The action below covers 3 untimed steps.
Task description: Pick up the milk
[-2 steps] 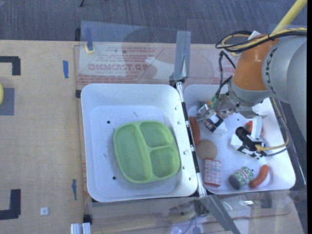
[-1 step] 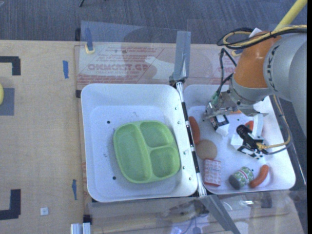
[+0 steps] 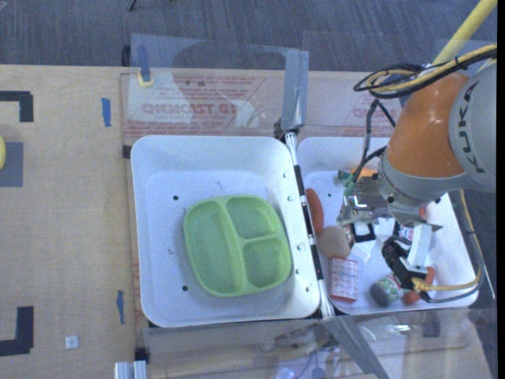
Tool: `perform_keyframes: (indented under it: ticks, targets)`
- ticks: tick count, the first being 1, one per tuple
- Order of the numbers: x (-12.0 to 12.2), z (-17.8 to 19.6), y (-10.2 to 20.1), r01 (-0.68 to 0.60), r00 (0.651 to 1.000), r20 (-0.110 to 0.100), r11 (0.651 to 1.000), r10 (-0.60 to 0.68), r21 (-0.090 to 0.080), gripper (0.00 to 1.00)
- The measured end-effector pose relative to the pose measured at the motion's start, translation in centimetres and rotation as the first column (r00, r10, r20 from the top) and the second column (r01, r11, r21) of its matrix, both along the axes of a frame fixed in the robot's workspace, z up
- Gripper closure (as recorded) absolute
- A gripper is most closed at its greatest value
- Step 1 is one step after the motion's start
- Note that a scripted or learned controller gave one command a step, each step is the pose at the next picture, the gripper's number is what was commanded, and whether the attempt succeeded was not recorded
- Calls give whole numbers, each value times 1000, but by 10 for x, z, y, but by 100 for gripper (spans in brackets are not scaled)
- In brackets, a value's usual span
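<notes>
The end effector hangs over the right bin; its grip state cannot be told. The milk, a small red-and-white carton, lies near the bin's front-left, just below it, long axis front-to-back.

A light wooden bench with blue tape marks spreads left of the gripper; dark grey carpet lies beyond.
</notes>
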State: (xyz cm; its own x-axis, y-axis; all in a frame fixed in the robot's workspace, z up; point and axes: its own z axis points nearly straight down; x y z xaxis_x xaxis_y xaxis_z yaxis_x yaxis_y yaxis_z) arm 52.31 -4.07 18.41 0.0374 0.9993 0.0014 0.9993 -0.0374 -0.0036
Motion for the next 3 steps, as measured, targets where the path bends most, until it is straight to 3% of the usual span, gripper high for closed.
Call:
perform_keyframes:
  ticks: [1, 2, 3]
  targets:
    - [-45, 5, 10, 109, 994, -1, 994, -109, 0, 100]
    - [-29, -1, 27, 297, 955, 2, 955, -297, -2, 100]
    - [-44, 48, 46, -164, 986, 4, 987, 164, -2, 100]
